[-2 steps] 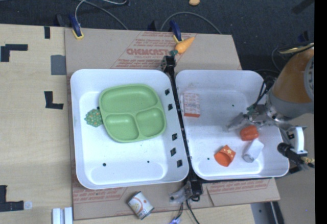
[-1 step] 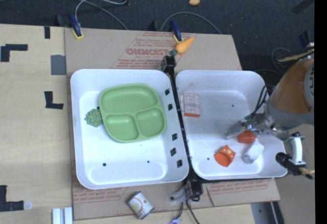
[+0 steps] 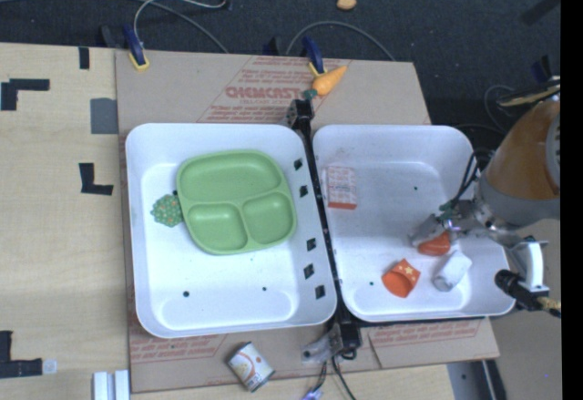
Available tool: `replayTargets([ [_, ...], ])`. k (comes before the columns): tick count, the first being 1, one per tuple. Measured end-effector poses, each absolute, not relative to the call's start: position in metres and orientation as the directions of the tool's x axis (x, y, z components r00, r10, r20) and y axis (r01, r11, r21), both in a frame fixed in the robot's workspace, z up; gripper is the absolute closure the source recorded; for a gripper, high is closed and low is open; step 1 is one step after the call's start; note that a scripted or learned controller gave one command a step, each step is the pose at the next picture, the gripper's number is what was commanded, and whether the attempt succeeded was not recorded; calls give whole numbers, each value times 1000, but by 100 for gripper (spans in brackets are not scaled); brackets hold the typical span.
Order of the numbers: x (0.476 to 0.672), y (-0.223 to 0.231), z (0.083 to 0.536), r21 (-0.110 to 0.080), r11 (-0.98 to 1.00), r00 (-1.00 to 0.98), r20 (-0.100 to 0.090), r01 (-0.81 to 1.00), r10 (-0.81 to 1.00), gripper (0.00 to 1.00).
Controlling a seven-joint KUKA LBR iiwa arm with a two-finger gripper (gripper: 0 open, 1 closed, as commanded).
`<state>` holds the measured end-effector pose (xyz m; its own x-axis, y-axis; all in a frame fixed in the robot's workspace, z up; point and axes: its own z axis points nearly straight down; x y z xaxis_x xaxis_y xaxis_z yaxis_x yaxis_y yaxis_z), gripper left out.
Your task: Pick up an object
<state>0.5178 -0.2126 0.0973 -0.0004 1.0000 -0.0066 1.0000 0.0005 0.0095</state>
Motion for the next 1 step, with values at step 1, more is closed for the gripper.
replayTargets([
  [1, 592, -141, 88, 9, 4, -4, 0, 1000, 1000, 100],
])
